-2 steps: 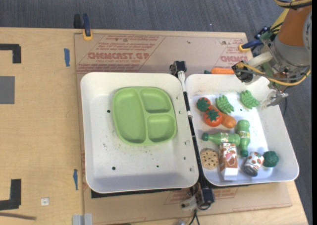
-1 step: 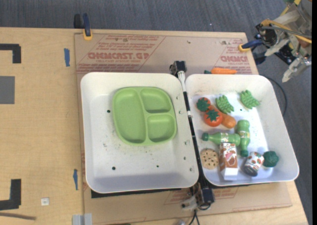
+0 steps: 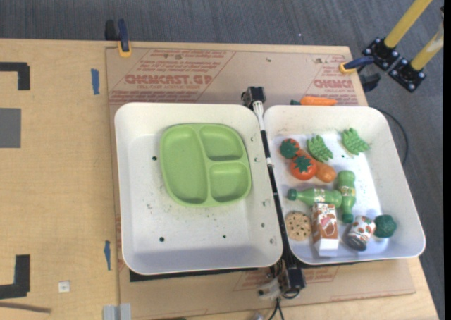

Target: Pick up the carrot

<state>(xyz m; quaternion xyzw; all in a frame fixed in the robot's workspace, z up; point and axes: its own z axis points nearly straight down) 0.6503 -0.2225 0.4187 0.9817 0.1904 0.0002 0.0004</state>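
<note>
Where the right bin holds toy food, what looks like the carrot lies beside a tomato; the tool's state cannot be told.

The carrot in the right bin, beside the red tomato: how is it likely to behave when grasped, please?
The carrot looks like smooth moulded plastic, so it is probably stiff, light and slippery. Its rounded body may roll if pushed. It seems to touch the tomato, which would likely shift too.
</note>
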